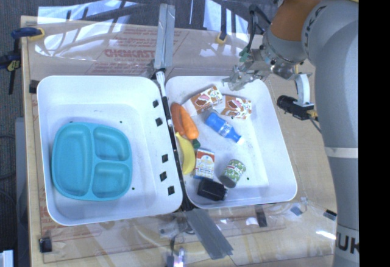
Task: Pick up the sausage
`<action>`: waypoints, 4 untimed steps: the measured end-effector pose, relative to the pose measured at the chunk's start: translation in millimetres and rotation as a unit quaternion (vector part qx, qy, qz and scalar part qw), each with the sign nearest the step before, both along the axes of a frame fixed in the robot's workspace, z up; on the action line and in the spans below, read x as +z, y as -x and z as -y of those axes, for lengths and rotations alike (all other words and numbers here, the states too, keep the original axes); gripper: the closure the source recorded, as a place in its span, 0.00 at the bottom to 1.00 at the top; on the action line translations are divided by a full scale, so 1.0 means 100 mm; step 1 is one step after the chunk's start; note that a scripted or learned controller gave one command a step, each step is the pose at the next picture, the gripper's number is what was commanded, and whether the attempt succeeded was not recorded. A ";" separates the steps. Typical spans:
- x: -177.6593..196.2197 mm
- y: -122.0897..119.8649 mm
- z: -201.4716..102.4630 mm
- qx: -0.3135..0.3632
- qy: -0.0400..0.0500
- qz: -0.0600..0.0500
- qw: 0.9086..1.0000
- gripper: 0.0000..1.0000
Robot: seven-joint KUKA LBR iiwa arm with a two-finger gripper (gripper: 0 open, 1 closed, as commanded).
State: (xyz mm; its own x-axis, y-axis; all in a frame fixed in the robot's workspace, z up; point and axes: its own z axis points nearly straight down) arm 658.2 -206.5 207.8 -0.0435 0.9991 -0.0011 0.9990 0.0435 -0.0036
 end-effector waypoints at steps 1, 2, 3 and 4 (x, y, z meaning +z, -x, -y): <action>0.00 0.00 -0.01 0.001 0.000 0.000 1.000 0.00; 0.00 0.00 -0.01 0.001 0.000 0.000 1.000 0.00; 0.00 0.00 -0.01 0.001 0.000 0.000 1.000 0.00; 0.00 0.00 -0.01 0.001 0.000 0.000 1.000 0.00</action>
State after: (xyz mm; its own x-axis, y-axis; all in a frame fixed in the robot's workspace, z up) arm 658.3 -205.8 207.5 -0.0455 0.9990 -0.0006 0.9990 0.0455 -0.0042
